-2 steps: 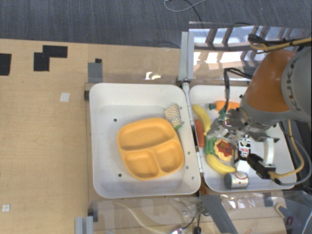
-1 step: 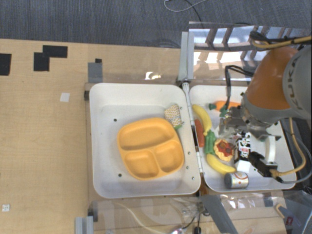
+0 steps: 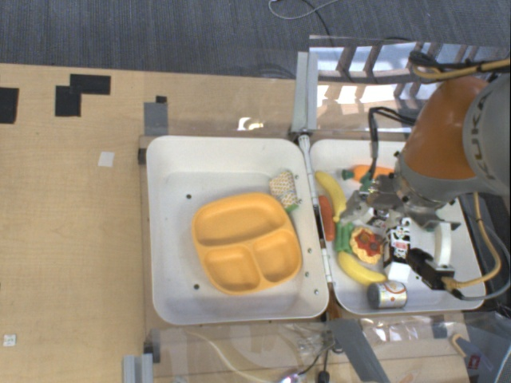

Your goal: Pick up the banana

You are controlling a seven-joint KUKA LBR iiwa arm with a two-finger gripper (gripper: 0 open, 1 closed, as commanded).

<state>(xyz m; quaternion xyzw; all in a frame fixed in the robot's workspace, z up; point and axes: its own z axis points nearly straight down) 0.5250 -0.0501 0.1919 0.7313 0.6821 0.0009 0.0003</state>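
Presently the two-finger gripper (image 3: 369,207) hangs low in the right white bin (image 3: 471,294); jaw state cannot be told. One curved yellow plastic banana (image 3: 330,191) lies just left of the jaws, long axis running away from the camera.

glossy plastic banana (image 3: 330,192), shiny metal can (image 3: 388,295)

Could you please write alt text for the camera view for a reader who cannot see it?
The grey-and-orange arm's hand hovers low over the right bin, among two bananas, a can and other small items. The left bin holds an orange divided plate.
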